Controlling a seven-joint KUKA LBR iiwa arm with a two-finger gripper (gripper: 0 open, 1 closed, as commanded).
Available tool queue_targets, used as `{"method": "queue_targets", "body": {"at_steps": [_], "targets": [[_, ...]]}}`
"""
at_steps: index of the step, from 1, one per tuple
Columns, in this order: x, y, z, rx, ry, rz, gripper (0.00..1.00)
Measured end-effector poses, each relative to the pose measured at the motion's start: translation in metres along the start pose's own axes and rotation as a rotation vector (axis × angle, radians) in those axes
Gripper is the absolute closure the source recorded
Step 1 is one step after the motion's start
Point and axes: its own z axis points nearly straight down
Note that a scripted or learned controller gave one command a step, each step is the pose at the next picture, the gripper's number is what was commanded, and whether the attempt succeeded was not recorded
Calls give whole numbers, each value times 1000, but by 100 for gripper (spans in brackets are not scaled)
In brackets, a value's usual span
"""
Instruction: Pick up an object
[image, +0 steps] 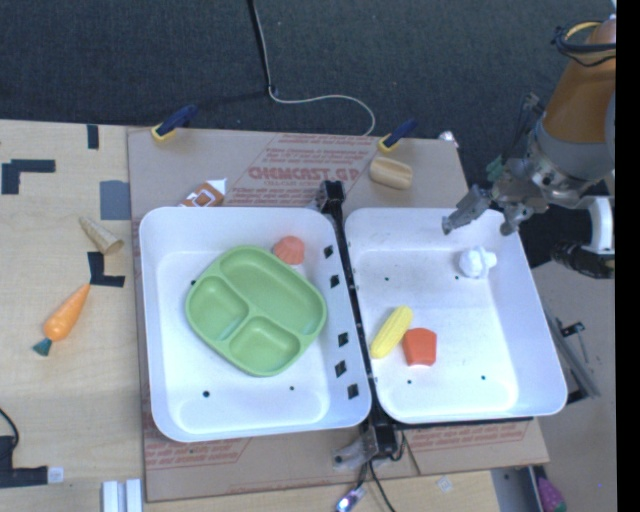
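The gripper (487, 215) hangs with fingers spread above the far edge of the right bin (520, 385), nothing between them. Just near of it lies a small white object (476, 263). A corn cob (391, 331) touches an orange block (420, 347). The left bin (165, 400) holds a green divided plate (256, 309).
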Motion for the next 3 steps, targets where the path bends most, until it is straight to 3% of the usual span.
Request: {"method": "queue_targets", "body": {"at_steps": [1, 2, 3], "targets": [[27, -67, 43, 9, 3, 1, 0], [53, -123, 158, -8, -9, 7, 0], [56, -125, 151, 1, -2, 3, 100]]}}
